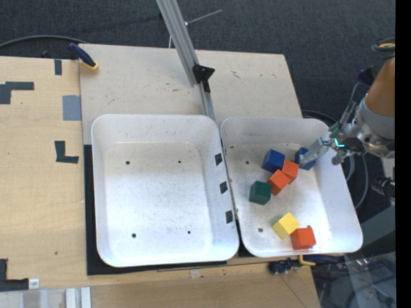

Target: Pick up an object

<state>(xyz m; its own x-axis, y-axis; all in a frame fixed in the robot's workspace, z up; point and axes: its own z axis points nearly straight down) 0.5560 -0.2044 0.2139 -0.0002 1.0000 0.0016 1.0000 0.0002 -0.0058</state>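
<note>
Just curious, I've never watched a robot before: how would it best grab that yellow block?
Probably from straight above, closing on two opposite flat sides of the yellow block. Best the pair facing away from the orange block, which sits close at its lower right.

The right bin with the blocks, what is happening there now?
The arm's gripper reaches in over the right bin, near its upper right side, next to a blue block. Nothing is lifted: two orange blocks, a green block, a yellow block and a red block all lie in the bin.
</note>
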